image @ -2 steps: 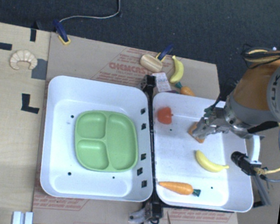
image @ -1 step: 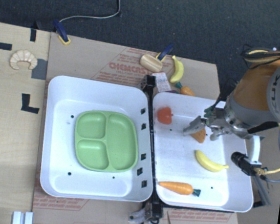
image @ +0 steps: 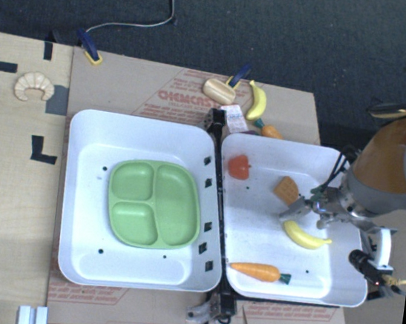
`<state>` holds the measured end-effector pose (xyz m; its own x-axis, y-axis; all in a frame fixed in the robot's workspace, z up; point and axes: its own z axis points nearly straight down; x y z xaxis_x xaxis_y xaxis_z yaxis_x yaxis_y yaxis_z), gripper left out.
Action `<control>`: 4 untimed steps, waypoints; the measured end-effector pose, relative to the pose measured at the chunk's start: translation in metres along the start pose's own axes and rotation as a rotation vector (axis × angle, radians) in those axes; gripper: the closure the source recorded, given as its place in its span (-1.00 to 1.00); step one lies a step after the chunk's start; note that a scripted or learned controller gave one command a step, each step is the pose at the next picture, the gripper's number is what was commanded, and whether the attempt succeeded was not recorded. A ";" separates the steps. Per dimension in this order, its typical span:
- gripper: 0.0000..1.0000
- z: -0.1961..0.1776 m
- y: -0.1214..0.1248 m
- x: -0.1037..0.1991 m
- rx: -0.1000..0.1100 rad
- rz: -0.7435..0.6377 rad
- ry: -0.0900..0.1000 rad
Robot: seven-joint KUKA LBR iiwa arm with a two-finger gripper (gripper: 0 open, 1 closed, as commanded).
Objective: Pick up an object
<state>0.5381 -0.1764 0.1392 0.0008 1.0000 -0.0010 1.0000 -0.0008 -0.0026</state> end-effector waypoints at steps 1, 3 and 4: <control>-1.00 0.053 0.004 -0.001 -0.004 -0.001 0.000; 1.00 0.053 0.050 0.051 -0.007 -0.003 0.001; 1.00 -0.046 0.070 0.130 -0.004 -0.003 0.002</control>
